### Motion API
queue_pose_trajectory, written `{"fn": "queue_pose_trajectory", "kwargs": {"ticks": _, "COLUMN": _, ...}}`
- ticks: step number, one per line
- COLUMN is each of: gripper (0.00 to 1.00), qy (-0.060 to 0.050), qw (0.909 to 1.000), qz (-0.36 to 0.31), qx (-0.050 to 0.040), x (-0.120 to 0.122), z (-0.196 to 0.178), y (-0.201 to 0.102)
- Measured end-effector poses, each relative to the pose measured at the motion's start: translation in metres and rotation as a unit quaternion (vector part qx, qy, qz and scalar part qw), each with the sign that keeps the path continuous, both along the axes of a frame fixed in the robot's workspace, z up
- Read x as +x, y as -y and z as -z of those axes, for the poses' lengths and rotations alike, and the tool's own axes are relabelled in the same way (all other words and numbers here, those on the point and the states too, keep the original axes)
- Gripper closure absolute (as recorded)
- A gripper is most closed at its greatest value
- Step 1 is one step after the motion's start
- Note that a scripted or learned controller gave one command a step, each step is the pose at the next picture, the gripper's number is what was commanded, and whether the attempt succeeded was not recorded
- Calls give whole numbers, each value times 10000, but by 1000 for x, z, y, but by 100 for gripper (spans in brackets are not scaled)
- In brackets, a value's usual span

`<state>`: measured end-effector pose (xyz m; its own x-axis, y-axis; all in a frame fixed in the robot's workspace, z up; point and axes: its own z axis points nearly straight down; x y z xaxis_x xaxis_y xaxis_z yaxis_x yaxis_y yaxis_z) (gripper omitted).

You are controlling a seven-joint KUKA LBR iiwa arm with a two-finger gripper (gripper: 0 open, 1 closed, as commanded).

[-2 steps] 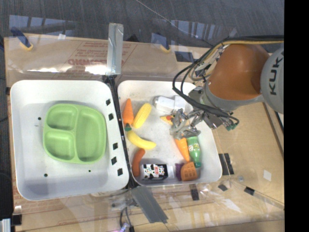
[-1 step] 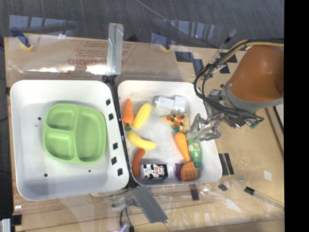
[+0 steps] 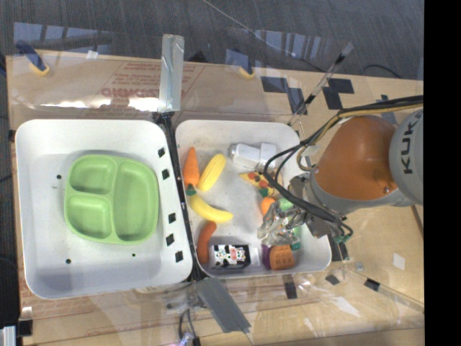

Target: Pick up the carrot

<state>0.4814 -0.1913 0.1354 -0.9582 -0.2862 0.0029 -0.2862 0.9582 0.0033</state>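
Orange carrot (image 3: 191, 169) with a green stub end lies in the right-hand white bin (image 3: 216, 130), against that bin's left wall, well apart from the gripper (image 3: 279, 225) and to its upper left. Gripper is lowered into the same bin near its right wall; whether it is closed or parted cannot be told amid the clutter there. Just below the gripper stands a purple-and-orange block (image 3: 280, 256); to its left lie a yellow banana (image 3: 209, 210), a corn cob (image 3: 212, 172), a reddish sausage (image 3: 206, 239) and a black-and-white carton (image 3: 230, 256). A white bottle (image 3: 251, 151) lies above the gripper. Farther left, the left-hand white bin (image 3: 36, 193) holds a green divided plate (image 3: 112, 199). Both bins rest on the bench (image 3: 389, 265).
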Motion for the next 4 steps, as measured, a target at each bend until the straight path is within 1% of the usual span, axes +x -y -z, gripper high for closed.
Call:
{"fn": "queue_pose_trajectory", "kwargs": {"ticks": 1, "gripper": 100, "qy": 43, "qw": 9898, "qz": -1421, "qx": -12, "x": 20, "z": -63, "y": -51}}
{"fn": "queue_pose_trajectory", "kwargs": {"ticks": 2, "gripper": 100, "qy": 50, "qw": 9974, "qz": -722, "qx": -15, "x": 33, "z": -127, "y": -97}}
{"fn": "queue_pose_trajectory", "kwargs": {"ticks": 3, "gripper": 100, "qy": 7, "qw": 9870, "qz": -1608, "qx": 2, "x": 49, "z": -55, "y": -174}}
{"fn": "queue_pose_trajectory", "kwargs": {"ticks": 4, "gripper": 100, "qy": 73, "qw": 9695, "qz": -2448, "qx": -20, "x": 60, "z": -166, "y": -206}}
